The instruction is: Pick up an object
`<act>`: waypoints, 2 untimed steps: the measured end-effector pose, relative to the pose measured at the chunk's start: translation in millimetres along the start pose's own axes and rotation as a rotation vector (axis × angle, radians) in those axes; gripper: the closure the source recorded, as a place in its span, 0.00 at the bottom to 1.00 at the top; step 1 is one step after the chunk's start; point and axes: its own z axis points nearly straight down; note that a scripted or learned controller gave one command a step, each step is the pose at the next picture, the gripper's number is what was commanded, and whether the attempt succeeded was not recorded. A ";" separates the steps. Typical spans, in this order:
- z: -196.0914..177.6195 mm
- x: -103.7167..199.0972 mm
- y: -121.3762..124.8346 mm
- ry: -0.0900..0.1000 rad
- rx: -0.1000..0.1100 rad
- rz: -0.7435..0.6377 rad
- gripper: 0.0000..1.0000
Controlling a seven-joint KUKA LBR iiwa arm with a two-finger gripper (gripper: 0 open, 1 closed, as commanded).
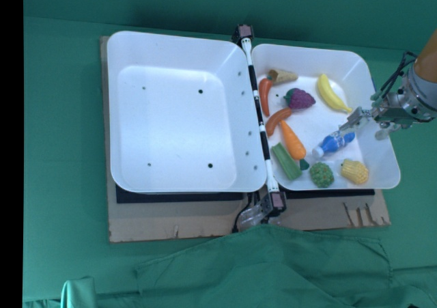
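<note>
The right bin holds several toy foods: a yellow banana, purple grapes, a brown cone, a red-orange pepper, an orange sausage, a carrot, a green cucumber, a broccoli head, a corn cob and a blue-and-white bottle. My gripper hangs over the right side of this bin, just up and right of the bottle. Its fingers are spread open with nothing between them.
The left bin sits beside the right one, joined along a black-and-white divider. Both rest on a cardboard sheet on green cloth. A cloth fold lies at the front.
</note>
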 end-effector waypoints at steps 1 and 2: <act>66.4 79.0 -7.9 0.007 0.007 -0.006 0.00; 1.2 150.8 4.7 0.004 -0.005 -0.010 0.00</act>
